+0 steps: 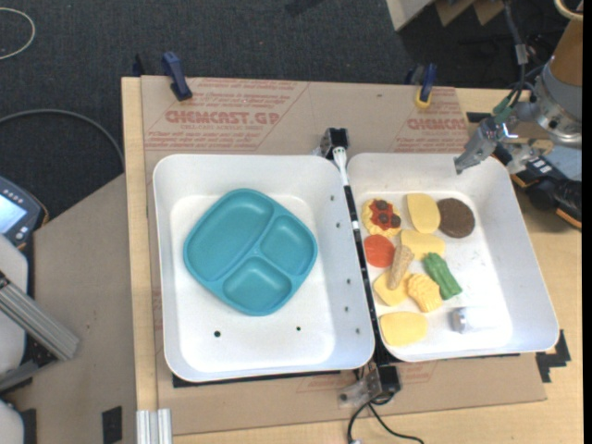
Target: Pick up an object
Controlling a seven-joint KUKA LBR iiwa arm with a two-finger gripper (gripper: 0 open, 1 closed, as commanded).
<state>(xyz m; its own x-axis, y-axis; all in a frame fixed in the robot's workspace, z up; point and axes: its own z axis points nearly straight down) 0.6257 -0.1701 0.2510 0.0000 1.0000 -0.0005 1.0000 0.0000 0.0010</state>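
one gripper [474, 153] hangs over the far right corner of the right bin [532, 276], reaching in from the right; whether it is open or closed i cannot tell, and nothing shows in its grasp. behind it the grey arm [560, 91] leads off to the far right.

toy food lies grouped in the left half of the right bin, well apart from the gripper. nearest the gripper is a brown patty [455, 217], with a yellow oval [424, 213] touching its left side and a small pizza [382, 215] further left. nearer, a red tomato slice [378, 250] sits by the bin's left wall, a tan stick [400, 264] leans across yellow pieces, and a green vegetable [442, 277] lies to the right of a ridged yellow piece [424, 292]. a pale yellow wedge [404, 327] lies at the near edge, with a small grey object [459, 320] to its right.

the left bin [176, 248] holds a teal divided plate [250, 251]. both bins rest on a cardboard sheet [277, 109].
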